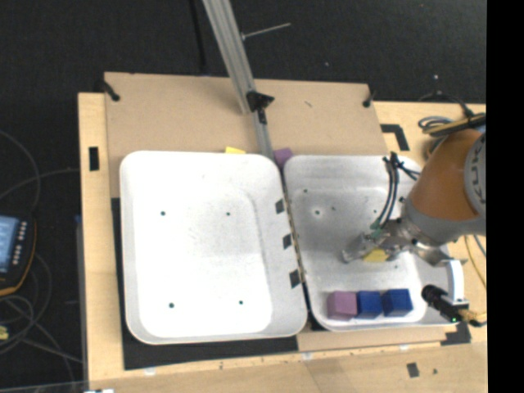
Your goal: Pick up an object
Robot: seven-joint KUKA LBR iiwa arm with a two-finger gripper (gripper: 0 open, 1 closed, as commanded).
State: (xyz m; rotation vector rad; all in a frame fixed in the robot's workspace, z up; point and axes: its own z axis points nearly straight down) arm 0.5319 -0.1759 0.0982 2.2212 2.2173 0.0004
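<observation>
Along the lower edge of the right bin (327, 178), in the lower right of the frame, three cubes are seen in a row: a purple cube (342, 304), a blue cube (370, 303) just beside it, and a second blue cube (399, 301) at the right end. Above this row, toward the middle right of the frame, the hand (366, 252) is lowered into the same bin, and a small yellow object (376, 256) is observed at its tip. Whether the yellow object is actually held between the fingers cannot be told, and the spread of the hand cannot be judged from this slant. The arm (446, 191), grey with an orange band, is seen entering from the right edge of the frame above the hand. The left bin (201, 244) occupies the centre left of the frame, touching or nearly touching the right bin along a shared edge. Beyond the bins, at their upper rims, a yellow piece (236, 150) and a purple piece (283, 155) are noted on the surface (180, 113). A metal rail (231, 43) is recorded running to the top of the frame.
</observation>
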